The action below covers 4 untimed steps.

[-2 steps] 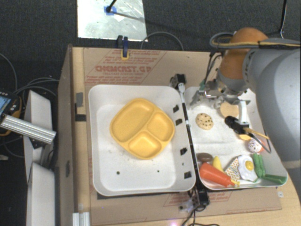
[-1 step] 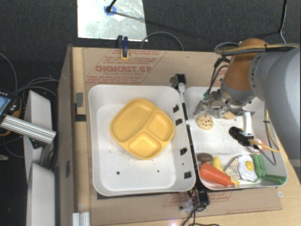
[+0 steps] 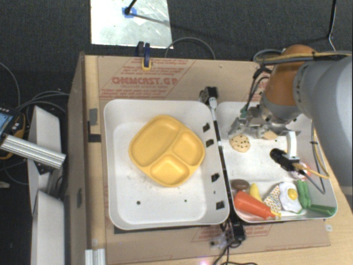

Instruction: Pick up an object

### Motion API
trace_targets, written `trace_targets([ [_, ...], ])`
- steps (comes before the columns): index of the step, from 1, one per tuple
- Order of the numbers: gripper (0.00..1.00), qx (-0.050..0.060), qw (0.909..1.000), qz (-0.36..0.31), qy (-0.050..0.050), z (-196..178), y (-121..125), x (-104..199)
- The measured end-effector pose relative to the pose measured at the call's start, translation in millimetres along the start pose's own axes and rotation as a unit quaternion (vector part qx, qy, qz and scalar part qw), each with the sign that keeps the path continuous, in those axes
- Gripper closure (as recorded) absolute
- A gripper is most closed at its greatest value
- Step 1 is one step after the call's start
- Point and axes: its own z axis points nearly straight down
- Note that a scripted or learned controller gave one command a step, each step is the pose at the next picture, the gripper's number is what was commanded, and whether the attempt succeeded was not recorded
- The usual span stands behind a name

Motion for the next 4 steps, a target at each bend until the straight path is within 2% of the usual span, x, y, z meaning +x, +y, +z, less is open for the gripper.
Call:
trace_targets([
  [2, 0.0, 0.001, 1.0, 0.0, 0.0, 0, -36, 1],
  [3, 0.0, 0.0, 1.0, 0.001, 0.0, 0, -31, -18],
  [4, 0.0, 0.002, 1.0, 0.0, 0.001, 1, -63, -1],
])
